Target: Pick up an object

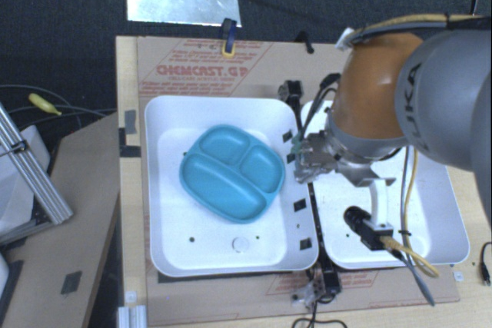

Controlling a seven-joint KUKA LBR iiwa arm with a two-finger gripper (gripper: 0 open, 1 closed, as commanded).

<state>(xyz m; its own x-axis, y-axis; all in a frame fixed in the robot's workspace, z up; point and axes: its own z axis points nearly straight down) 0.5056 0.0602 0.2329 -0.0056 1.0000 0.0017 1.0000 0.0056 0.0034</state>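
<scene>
So the blue divided plate [232,173] was sitting in the left bin [177,242], roughly in the middle and a bit toward the upper part, turned at an angle so its long compartment ran diagonally. It lay flat on the bin floor, well clear of the walls on the left and bottom sides. There was also a small pale round spot [241,244] near the bottom of that bin, too faint for me to say what it was.

The arm [442,100] came in from the right of the frame, with its orange band [373,88] hanging over the upper left part of the right bin [450,246]. The gripper [306,161] was right at the seam between the two bins, just beside the plate's right edge but apart from it. Honestly couldn't tell whether it was spread or closed, the wrist blocked that bit.

Both bins sat on a cardboard sheet [204,61] with red print.
</scene>
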